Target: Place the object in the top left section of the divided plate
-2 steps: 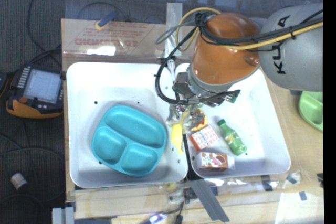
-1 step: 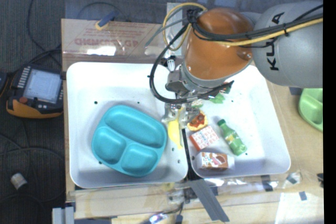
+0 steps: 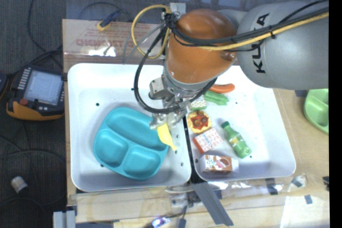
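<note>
Banana (image 3: 166,135) is being held pinched in the gripper (image 3: 163,124), hanging just over the right rim of the blue divided plate (image 3: 115,141) in the left bin (image 3: 85,83), likely being carried toward the top left section. It is looking small, yellow, curved, tip pointing down. Other toy foods are being left in the right bin (image 3: 278,131).
</note>
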You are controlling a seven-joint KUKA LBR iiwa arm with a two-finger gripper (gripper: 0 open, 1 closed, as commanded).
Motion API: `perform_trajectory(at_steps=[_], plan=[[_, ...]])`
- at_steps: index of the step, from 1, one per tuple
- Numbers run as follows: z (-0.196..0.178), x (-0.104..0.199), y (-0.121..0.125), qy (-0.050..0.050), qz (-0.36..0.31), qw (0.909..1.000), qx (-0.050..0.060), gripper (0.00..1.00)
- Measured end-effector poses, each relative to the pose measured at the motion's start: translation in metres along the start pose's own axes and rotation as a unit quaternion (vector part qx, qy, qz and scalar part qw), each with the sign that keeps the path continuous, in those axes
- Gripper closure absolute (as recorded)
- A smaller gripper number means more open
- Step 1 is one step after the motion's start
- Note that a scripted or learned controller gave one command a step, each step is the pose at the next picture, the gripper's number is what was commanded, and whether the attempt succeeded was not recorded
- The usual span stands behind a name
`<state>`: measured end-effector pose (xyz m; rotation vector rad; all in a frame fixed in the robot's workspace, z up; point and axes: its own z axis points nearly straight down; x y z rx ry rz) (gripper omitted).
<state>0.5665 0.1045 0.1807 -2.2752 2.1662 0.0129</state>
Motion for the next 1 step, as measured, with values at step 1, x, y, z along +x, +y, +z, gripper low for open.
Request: perform_trajectory(at_steps=[1], plan=[[0.0778, -0.0251, -0.0761, -0.002, -0.063, 0.9979, 0.012, 1.0]])
